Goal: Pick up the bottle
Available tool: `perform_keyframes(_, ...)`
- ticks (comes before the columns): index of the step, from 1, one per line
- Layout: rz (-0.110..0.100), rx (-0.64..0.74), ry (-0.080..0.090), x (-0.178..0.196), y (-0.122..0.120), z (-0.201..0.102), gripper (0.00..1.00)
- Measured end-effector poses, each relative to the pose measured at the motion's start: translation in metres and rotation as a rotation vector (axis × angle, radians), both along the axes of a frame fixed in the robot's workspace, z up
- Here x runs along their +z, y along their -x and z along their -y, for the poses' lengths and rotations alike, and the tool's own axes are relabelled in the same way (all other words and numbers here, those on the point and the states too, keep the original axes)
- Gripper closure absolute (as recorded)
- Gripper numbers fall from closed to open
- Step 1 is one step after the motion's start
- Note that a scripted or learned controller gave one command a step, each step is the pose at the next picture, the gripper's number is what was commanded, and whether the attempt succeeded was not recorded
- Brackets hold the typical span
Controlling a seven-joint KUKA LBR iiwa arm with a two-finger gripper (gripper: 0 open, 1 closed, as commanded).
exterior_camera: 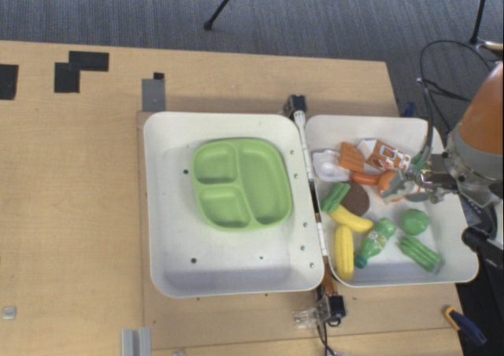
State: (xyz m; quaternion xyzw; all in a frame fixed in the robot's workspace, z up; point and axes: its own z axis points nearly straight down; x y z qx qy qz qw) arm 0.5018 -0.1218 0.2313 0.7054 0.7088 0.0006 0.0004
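Note:
The bottle (375, 240) is green and lies tilted on its side near the front of the right bin (461, 268), between a yellow corn cob (344, 250) and a ridged green vegetable (420, 253). My gripper (404, 189) hangs low over the middle of the same bin, above and to the right of the bottle and apart from it. It is close to an orange carrot (372, 179) and just above a round green toy (415, 221). Nothing shows in its grasp.
The right bin also holds a banana (352, 220), a brown disc (357, 199), a green pod (335, 195), a white scoop (325, 164) and an orange-white packet (386, 156). The left bin (169, 268) holds a green divided plate (240, 183).

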Motion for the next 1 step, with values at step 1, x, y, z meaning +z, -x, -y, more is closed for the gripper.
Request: perform_keyframes(1,0.000,0.033,-0.004,-0.1366,0.0129,0.0310,0.00)
